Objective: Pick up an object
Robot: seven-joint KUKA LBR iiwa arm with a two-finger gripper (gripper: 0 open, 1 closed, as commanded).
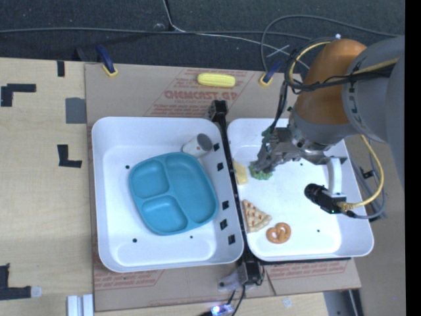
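Over the right bin, the tool sits low on a green item by the divider. Whether it grips, I cannot tell. Nothing looks lifted yet; the pretzel and waffle lie untouched.

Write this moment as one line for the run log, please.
arm: over right bin | gripper: low at green item | grasp: unclear | left bin: blue tray, cup
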